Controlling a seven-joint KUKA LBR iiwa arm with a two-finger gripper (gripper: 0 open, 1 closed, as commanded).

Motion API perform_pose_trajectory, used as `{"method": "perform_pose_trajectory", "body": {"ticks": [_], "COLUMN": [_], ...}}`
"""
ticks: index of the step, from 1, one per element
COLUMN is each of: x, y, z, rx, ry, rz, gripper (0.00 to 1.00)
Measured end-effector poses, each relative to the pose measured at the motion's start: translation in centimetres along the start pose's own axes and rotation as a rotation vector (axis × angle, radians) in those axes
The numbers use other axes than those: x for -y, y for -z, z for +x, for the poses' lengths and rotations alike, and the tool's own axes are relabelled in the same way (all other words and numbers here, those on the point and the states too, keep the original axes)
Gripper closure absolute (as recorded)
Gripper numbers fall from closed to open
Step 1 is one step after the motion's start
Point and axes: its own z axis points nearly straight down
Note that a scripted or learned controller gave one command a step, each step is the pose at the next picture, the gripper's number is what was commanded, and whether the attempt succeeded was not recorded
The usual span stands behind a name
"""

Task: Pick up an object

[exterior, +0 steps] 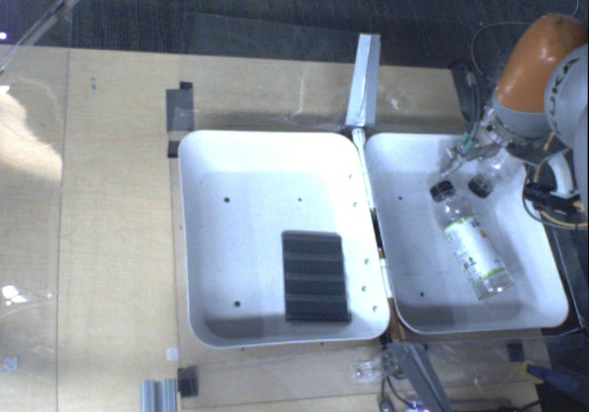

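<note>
The clear plastic bottle [469, 245] with a dark cap lies in the right white bin [414, 304], just below the claw [471, 151]; its state I cannot tell.

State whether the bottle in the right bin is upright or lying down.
Lying down. The bottle rests lengthwise on the right bin floor, cap toward the top of the view.

Grey arm [566, 97], orange band [538, 61], black cables [543, 203] looping beside the wrist
</note>
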Motion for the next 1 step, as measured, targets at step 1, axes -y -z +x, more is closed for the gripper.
{"method": "perform_pose_trajectory", "body": {"ticks": [1], "x": [0.0], "y": [-0.27], "z": [0.7], "rx": [-0.02], "ry": [0.004], "rz": [0.014], "gripper": [0.0]}}
